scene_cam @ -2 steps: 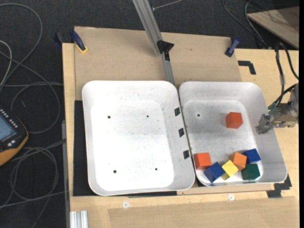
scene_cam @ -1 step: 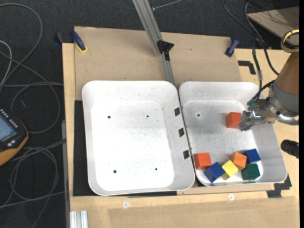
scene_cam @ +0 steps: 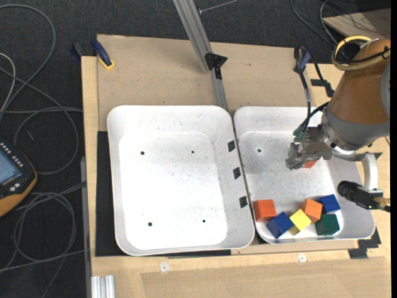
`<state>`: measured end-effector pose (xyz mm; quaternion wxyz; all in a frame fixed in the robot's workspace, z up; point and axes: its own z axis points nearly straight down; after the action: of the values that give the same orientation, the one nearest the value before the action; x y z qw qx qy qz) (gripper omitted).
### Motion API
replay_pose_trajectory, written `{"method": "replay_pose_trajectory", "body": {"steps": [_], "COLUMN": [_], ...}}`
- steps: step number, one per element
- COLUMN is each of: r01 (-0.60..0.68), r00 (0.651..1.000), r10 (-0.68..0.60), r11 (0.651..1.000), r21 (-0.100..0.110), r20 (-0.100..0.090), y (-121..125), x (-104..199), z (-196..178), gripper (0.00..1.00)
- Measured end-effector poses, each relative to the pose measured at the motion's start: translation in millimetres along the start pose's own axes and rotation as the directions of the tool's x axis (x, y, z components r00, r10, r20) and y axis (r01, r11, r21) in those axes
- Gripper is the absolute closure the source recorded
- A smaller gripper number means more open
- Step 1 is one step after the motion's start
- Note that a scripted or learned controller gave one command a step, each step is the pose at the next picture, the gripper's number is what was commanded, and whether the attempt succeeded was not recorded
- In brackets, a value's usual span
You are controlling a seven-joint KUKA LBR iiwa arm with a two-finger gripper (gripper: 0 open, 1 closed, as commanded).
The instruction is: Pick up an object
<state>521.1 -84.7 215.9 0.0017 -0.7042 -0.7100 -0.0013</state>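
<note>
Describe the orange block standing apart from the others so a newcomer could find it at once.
Look in the right bin, along its near edge where the blocks cluster. The orange block sits at the cluster's left end, nearest the divider, with a blue block beside it.

A grey arm with a broad orange band above the wrist is seen; black cables are run along it to a grey gripper

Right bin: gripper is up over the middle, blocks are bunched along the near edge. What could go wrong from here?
1. The blocks touch one another in the right bin, so descending fingers may land on a neighbour and shove rather than grip.
2. They sit against the bin's near wall, which could block a finger.
3. The gripper has a reddish bit at its tip; whether that is a held piece is unclear.
</note>
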Motion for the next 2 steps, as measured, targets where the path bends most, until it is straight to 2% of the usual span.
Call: {"method": "replay_pose_trajectory", "body": {"steps": [1,2], "r01": [-0.001,-0.001], "r00": [1.000,1.000], "r10": [0.001,0.001], "r11": [1.000,1.000], "r21": [-0.004,-0.001], "r20": [0.002,0.002], "y": [12.9,16.4], "x": [51.2,108.5], "z": [-14.3,-12.1], "gripper": [1.00,1.00]}}
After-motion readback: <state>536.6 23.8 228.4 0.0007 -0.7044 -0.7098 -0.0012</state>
